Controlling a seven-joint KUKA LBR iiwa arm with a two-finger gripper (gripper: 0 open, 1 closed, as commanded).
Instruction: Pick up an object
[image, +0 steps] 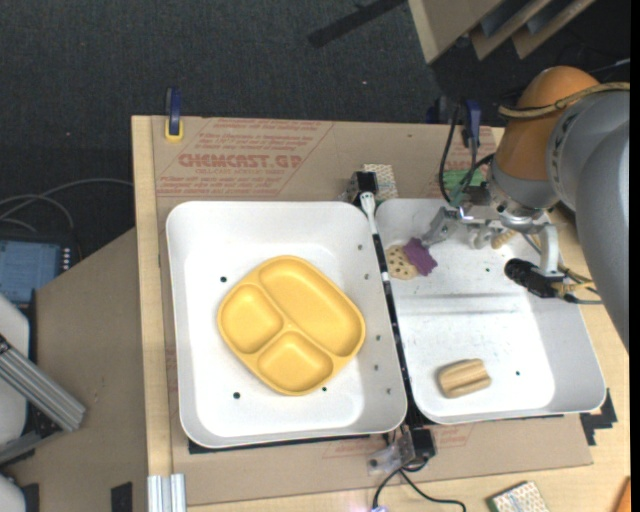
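surface (150, 300): tan board, carries both bins side by side.
bins: 2, white, shallow. left bin (190, 330), right bin (560, 370).
arm (590, 140): 1, grey with orange band, reaching in from right, wrist over far end of right bin.
yellow tray (290, 323): 1, three compartments, flat in middle of left bin, nothing in it.
tan block (463, 377): 1, lying on near part of right bin floor, well apart from pincer.
purple piece (421, 259): 1, far-left corner of right bin, touching the cookie.
cookie (400, 263): 1, round, speckled, just beside the bin's left wall.
pincer (438, 228): low over far-left corner of right bin, tip just above purple piece; open or closed, cannot tell at this angle.
progress: early. Nothing visibly between the tips, nothing lifted, all 3 loose items on bin floor.
likely target: purple piece, judged from pincer position.
left to do: confirm grip, lift clear of bin.
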